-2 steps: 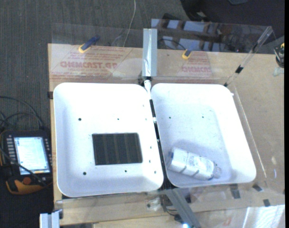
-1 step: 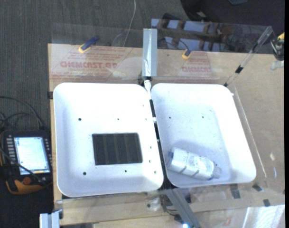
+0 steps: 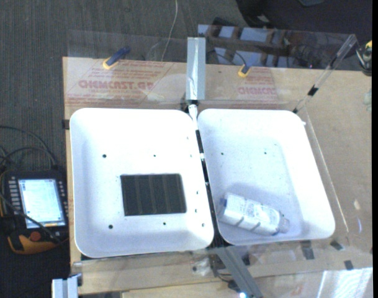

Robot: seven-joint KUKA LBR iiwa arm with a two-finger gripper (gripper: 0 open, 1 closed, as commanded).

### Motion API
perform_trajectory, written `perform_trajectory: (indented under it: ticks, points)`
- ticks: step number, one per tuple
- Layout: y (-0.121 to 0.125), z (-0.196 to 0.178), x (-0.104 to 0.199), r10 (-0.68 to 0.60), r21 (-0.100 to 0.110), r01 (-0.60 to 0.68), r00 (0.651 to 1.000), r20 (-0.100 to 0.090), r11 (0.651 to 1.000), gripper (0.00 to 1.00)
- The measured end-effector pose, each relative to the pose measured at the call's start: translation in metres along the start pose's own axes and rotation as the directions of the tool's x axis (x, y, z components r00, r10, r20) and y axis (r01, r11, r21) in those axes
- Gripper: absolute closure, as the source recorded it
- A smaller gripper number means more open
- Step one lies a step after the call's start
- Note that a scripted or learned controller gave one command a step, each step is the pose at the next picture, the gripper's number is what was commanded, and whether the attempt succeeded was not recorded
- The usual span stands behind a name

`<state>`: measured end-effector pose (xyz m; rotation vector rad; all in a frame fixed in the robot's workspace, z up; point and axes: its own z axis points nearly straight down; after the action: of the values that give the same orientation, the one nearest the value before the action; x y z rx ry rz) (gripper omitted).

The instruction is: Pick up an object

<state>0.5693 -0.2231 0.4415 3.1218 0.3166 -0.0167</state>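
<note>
Overhead view of my work area before a pick. Two shallow white bins sit side by side on the desk (image 3: 337, 104), their inner rims touching along a dark seam, so that an item lifted from one can be carried straight across to the other. The left bin (image 3: 89, 166) holds a flat, dark, ribbed rectangular panel (image 3: 153, 194) lying flush on its floor, near the middle and slightly toward the near side; I judge its low profile would offer my fingers little to close on. The right bin (image 3: 300, 166) holds the likelier target, a small white bottle (image 3: 252, 215) lying on its side in the near-left part of the bin, close to the near wall, with a printed label and a paler, clear-looking cap end pointing right. Its rounded body may roll when touched. Both bins are smooth, glossy plastic with rounded corners and small dark dots on their floors. A handheld control pendant (image 3: 35, 205) with a lit screen rests on the carpet to the left. I cannot tell the state of my end effector here.
</note>
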Motion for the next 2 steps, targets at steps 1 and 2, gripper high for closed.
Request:
perform_trajectory:
  ticks: [1, 2]
  points:
    - [-0.073, 0.031, 0.006, -0.002, 0.004, 0.002, 1.000, -0.005, 1.000, 1.00]
    - [-0.150, 0.014, -0.002, 0.000, 0.003, 0.000, 1.000, -0.008, 1.000, 1.00]
